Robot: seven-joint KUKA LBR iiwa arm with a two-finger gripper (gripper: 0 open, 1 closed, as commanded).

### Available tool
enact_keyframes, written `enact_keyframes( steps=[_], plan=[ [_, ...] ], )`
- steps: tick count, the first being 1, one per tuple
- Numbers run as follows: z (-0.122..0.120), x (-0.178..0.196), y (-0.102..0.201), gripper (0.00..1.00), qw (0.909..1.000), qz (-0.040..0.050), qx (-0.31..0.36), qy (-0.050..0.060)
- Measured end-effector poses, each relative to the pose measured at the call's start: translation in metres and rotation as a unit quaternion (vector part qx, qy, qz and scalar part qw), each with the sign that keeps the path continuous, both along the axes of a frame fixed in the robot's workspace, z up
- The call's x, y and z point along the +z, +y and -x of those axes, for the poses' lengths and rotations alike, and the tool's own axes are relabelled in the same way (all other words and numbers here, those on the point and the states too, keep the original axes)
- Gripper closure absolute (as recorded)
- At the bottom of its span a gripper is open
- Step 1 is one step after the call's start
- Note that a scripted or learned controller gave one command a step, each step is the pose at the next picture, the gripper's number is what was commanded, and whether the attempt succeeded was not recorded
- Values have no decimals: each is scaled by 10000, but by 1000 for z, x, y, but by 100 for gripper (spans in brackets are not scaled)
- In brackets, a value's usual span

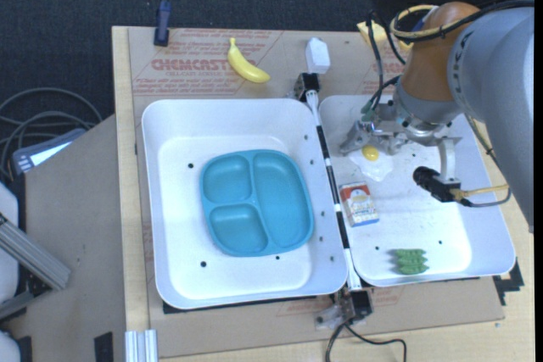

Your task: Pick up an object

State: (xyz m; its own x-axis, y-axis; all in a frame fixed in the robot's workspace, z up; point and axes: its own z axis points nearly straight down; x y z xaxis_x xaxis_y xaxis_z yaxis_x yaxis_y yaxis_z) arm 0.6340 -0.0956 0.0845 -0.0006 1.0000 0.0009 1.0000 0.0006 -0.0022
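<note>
Camera view puts my arm over the right bin (pixel 475 254), reaching in from three o'clock, with the gripper (pixel 372 138) low over the bin's upper left part. Whether it is open or closed I cannot tell — the wrist and metal hardware crowd that spot from this slant.

Just below the gripper, at about six o'clock from it, lies a small yellow object (pixel 371 153), with a pale white piece (pixel 377 169) touching or nearly touching it. I judge the yellow one to be the likely target. Further toward six o'clock sits a small red-and-white box (pixel 360 203) against the bin's left wall, and near the bottom edge a green toy (pixel 411 261), well apart from the rest. The left bin (pixel 170 182) holds a blue divided tray (pixel 254 202); a banana (pixel 246 64) lies outside on the bench at twelve o'clock from it.

What worries me:
- The yellow object is small and looks rounded — it could squirt sideways if contact comes off-centre.
- The white piece beside it could get caught too, or nudge the target away.
- A black fitting (pixel 434 182) with its cable hangs at four o'clock from the gripper, close to the bin floor, and might drag across it.
- The divider between the bins is near, so a drift toward nine o'clock risks a knock.
</note>
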Motion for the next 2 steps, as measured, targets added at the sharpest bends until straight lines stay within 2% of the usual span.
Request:
enact_keyframes(
  steps=[1, 2],
  plan=[
    [0, 0, 0, 0, 10000, 0, -2, -3],
    [10, 0, -6, 0, 10000, 2, -5, -1]
  ],
)
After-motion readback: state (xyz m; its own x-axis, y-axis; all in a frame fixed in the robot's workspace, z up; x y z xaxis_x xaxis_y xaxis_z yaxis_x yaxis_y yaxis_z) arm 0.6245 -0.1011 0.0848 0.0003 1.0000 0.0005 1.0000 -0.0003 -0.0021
